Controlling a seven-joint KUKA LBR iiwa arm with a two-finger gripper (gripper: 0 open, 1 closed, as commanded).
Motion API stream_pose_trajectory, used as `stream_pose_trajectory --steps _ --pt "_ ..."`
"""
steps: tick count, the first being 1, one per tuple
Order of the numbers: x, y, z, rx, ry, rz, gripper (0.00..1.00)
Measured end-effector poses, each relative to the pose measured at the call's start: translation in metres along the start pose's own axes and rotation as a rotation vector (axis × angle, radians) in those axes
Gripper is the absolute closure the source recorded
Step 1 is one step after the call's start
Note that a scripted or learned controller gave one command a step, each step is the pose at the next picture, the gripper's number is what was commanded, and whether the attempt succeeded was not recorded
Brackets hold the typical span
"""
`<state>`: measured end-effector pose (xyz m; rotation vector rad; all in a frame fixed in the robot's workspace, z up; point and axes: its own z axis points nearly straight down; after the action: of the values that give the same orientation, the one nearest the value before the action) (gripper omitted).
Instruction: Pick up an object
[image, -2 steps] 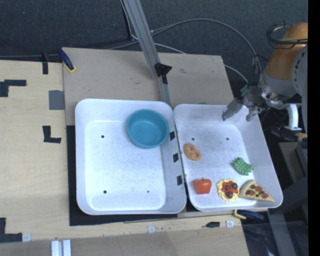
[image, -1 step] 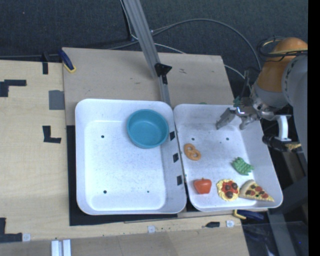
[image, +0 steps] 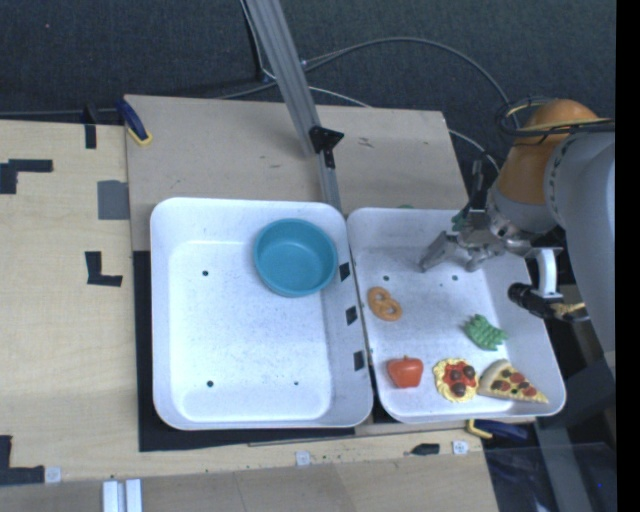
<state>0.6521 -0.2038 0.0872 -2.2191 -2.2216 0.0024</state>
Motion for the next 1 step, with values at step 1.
stream_pose_trajectory --steps 1 --pt "0.0002 0.0006 -0.0118 -0.001 -0.001 -0.001 1.0"
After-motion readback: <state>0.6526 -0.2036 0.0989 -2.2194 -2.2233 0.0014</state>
